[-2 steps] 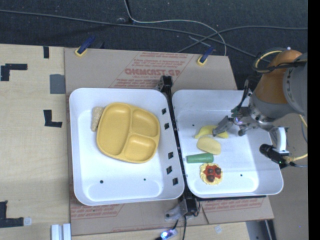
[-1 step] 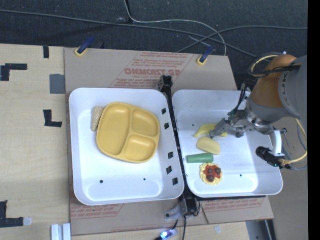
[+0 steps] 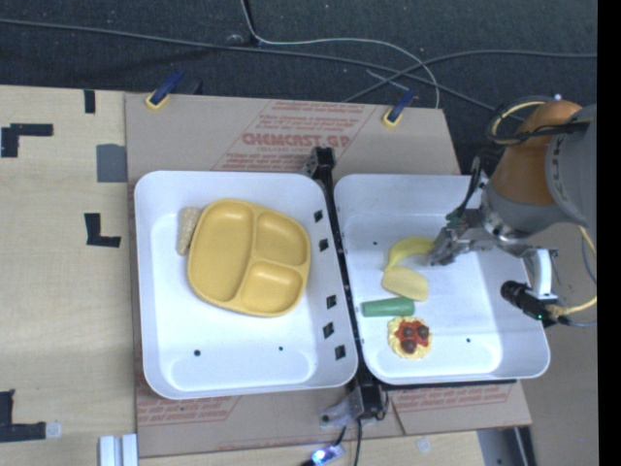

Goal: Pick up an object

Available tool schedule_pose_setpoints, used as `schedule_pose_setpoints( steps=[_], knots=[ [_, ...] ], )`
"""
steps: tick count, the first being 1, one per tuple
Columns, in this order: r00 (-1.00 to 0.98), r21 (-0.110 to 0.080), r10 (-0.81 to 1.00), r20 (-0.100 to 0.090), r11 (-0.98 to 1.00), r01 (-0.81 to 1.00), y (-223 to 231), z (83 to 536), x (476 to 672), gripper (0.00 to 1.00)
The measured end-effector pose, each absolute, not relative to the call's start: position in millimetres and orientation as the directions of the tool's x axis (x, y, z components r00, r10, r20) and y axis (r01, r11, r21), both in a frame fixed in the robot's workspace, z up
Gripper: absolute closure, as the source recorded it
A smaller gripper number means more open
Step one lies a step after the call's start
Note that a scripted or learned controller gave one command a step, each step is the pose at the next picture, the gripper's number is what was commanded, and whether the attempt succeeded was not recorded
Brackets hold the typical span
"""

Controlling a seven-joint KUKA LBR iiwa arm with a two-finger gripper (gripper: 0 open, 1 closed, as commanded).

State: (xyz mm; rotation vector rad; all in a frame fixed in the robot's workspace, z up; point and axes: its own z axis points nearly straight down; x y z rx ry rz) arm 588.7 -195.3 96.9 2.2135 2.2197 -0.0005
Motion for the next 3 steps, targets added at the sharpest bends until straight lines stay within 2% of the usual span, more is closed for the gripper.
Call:
schedule_pose_setpoints(
  steps=[3],
  knots=[
    [-0.002, 0.006, 1.0, -0.002, 0.002, 1.0, -186, 273, 591.3, 1.0]
  ],
)
